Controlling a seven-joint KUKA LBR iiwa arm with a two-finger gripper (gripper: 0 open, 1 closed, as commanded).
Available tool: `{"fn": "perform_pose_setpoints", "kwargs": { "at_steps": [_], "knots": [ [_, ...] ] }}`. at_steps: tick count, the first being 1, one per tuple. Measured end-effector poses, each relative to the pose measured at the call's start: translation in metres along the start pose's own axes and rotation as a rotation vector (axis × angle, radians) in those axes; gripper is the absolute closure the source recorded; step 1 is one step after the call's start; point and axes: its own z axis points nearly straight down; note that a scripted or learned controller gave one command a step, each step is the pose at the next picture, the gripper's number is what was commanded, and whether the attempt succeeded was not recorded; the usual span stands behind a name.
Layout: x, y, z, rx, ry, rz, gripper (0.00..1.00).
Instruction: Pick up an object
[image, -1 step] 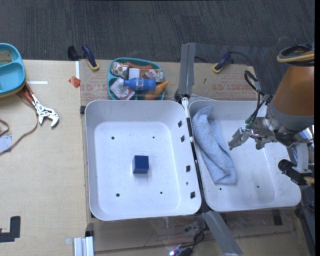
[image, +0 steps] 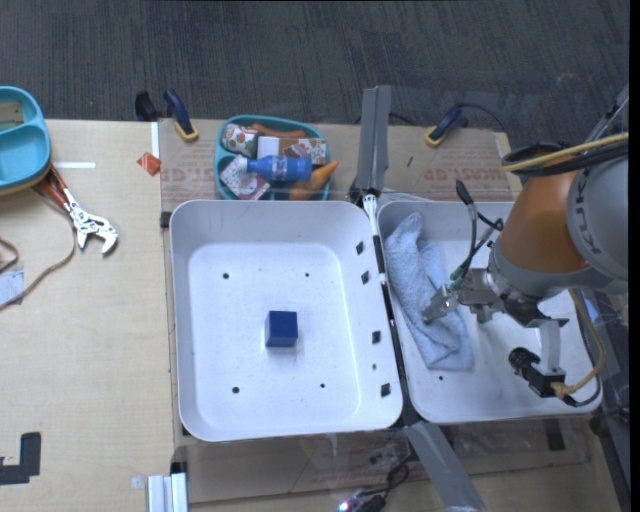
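Over the right bin (image: 520, 400), the hand (image: 440, 305) sat low on a crumpled light-blue cloth (image: 425, 295); whether it was spread or pinching could not be told. The cloth lay against the bin's left wall, probably the nearest thing to grab. A blue cube (image: 282, 328) rested alone in the left bin (image: 200, 400). The table (image: 80, 380) was pale wood, with a wrench (image: 90, 228) and a teal dish of clutter (image: 272, 160) behind.

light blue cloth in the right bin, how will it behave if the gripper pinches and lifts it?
The cloth lies rumpled and folded along the right bin's left side, so it is probably floppy: a pinch would likely lift one fold while the rest drapes and trails. It looks thin, so likely light. The gripper sits over its middle; a shallow pinch may slip off.
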Motion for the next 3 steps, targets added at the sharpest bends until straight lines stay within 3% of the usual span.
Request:
{"fn": "perform_pose_setpoints", "kwargs": {
  "at_steps": [1, 2, 3],
  "knots": [
    [0.007, -0.033, 0.000, -0.001, -0.001, -0.206, 0.00],
    [0.007, -0.032, -0.010, -0.002, 0.002, -0.203, 1.00],
    [0.042, 0.052, -0.095, 0.009, 0.000, -0.241, 1.00]
  ]
}}
